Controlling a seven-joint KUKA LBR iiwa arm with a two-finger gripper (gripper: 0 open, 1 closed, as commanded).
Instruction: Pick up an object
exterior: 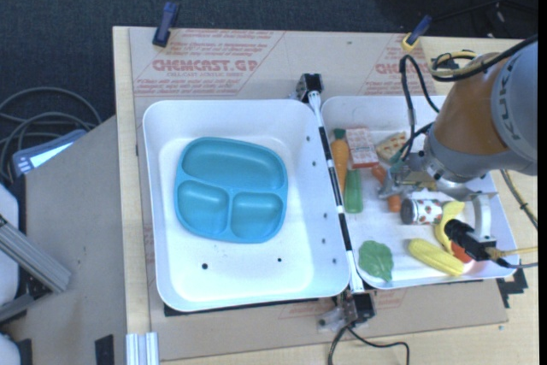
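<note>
Camera view, one entry. We log the gripper (pixel 400 177) lowered into the right bin (pixel 504 214), among the clutter, presumably to reach a pick; its state we cannot tell. Just below it: a small orange piece (pixel 394 204) and a can (pixel 425 210). Further below: a yellow banana (pixel 434 256). Just left: a green vegetable (pixel 352 192) under a carrot (pixel 341 153). Lower left: a green leaf (pixel 375 259). Well left, in the left bin (pixel 162 209), we list a blue divided plate (pixel 231 189), lying flat. Both bins sit on the worktop (pixel 256 55).

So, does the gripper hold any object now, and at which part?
It cannot be told: the gripper is low among the toy foods in the right bin, under the arm.
</note>
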